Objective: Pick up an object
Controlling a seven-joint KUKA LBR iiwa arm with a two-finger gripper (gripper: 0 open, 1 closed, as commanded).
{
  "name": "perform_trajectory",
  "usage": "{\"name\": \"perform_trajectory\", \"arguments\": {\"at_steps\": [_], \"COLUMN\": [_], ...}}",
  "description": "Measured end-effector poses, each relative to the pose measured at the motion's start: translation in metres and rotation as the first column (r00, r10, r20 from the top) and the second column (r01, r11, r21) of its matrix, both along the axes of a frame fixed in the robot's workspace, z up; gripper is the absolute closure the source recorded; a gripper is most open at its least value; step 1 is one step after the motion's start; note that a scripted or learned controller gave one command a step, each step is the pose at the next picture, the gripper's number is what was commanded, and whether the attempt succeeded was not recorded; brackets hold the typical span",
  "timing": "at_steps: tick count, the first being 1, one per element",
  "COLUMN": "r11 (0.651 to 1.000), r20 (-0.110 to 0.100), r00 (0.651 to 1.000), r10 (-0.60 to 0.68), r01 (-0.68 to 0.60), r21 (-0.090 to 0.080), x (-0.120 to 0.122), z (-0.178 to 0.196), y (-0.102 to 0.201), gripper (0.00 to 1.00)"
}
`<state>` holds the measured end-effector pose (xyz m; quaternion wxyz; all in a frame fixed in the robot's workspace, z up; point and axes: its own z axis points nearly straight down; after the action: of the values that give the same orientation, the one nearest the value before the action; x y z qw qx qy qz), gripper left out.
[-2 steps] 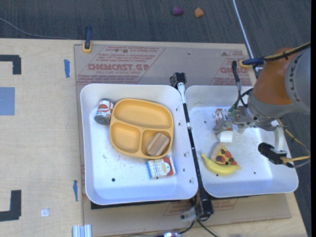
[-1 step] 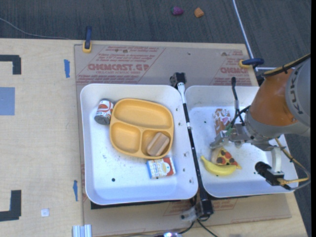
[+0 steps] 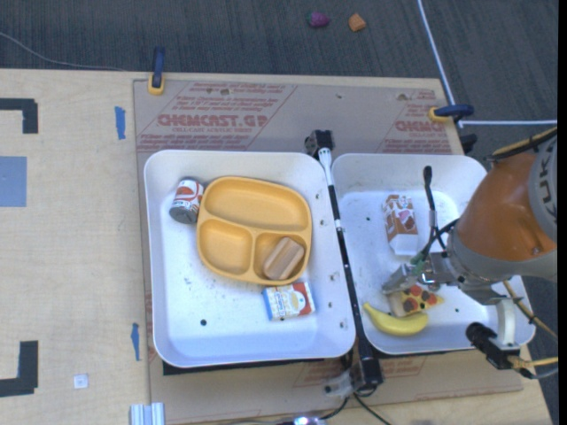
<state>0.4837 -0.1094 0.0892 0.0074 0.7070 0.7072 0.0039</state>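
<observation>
You see a yellow tray [image 3: 232,204] in a white bin [image 3: 168,264], a yellow banana [image 3: 396,321], a red and white can [image 3: 185,200], and an orange arm band [image 3: 505,215].

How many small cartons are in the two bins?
2. One carton lies in the left bin below the yellow tray; the other carton lies in the right bin. The arm may hide more.

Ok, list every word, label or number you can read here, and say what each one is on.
"CHEMCAST GP": red print on the brown sheet behind the bins, repeated fainter at its right end; the smaller lines under it are too blurred to read.
Can in the left bin: red and white label, unreadable.
Small carton below the yellow tray: print too small to read.
Carton in the right bin: print blurred, unreadable.
</observation>
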Motion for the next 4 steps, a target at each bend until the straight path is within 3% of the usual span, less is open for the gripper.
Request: {"name": "perform_trajectory", "arguments": {"at_steps": [1,2,3,4], "r11": [1.0,1.0,1.0,1.0], "r20": [0.007,-0.013,-0.014,-0.014], "r00": [1.0,1.0,1.0,1.0], "r10": [-0.004,0.002,0.0,0.0], "r01": [0.004,-0.002,0.0,0.0], "r21": [-0.007,0.006,0.005,0.005], "x": [0.001,-0.003,-0.004,-0.004], "z": [0.011,0.096,0.096,0.005], "y": [-0.003,0.057,0.056,0.018], "gripper": [1.0,1.0,0.0,0.0]}}
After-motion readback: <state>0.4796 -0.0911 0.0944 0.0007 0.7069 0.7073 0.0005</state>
